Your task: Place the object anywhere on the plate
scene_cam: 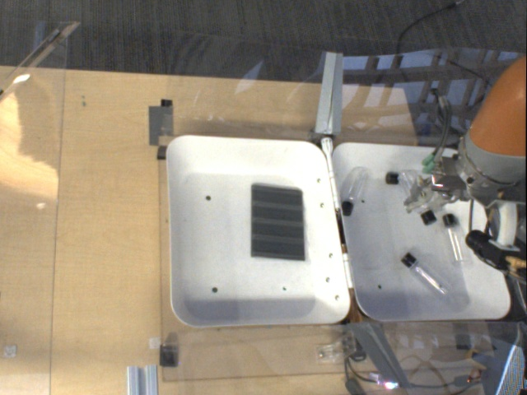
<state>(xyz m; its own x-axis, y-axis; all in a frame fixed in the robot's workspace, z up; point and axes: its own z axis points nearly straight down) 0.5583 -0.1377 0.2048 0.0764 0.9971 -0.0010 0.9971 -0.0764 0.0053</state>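
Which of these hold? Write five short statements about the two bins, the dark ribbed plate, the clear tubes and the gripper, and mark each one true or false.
1. The dark ribbed plate lies in the left bin. True.
2. A clear tube rests on the plate. False: the plate carries nothing; the tubes lie in the right bin.
3. A black-capped tube lies in the right bin, toward its near edge. True.
4. The gripper hangs over the left bin. False: it is over the right bin, near that bin's far right part.
5. Another clear tube lies close to the right bin's left wall. True.
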